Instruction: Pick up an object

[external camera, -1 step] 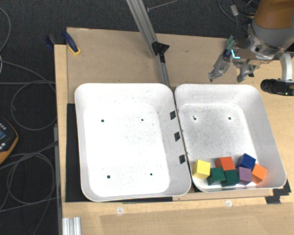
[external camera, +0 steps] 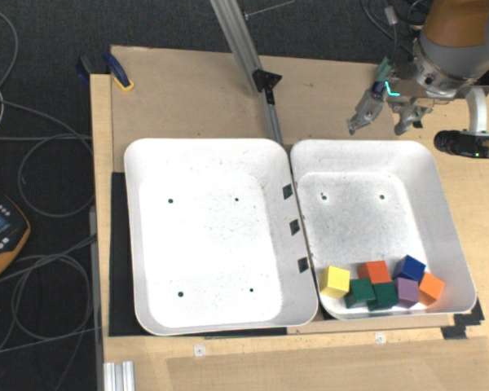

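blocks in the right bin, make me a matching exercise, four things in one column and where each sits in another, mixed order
Things:
1. yellow block
2. blue block
3. gripper
4. left bin

Places:
a. above the bench, beyond the right bin's far rim
b. left end of the block cluster
c. beside the right bin, on its left in the view
d. cluster's far side, toward its right end

Pairs: 1-b, 2-d, 3-a, 4-c

Robotics lab: plywood bench [external camera: 196,88] w/ two white bins [external camera: 147,218], loose cables [external camera: 41,149] on dark carpet, metal strut [external camera: 240,39].
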Robot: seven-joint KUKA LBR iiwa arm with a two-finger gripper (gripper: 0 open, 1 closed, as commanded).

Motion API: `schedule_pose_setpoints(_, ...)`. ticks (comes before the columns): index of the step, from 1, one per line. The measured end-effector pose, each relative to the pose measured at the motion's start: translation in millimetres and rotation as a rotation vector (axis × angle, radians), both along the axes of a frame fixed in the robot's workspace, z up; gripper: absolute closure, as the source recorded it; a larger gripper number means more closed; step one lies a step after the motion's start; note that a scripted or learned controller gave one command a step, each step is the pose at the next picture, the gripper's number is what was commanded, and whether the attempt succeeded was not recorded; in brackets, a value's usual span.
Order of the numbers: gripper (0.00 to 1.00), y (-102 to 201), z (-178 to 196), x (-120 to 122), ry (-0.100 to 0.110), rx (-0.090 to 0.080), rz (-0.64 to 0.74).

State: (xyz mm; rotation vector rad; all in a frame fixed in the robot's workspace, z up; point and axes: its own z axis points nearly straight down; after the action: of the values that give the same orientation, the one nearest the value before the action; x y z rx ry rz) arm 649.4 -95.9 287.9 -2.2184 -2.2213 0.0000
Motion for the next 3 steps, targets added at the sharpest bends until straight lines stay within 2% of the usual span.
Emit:
schedule_pose_setpoints(2,0.0,-2.2,-93.4,-15.3,0.005,-0.001,-0.002)
schedule_pose_setpoints(3,0.0,-8.6,-141.2,-10.4,0.005,-0.001,-0.002)
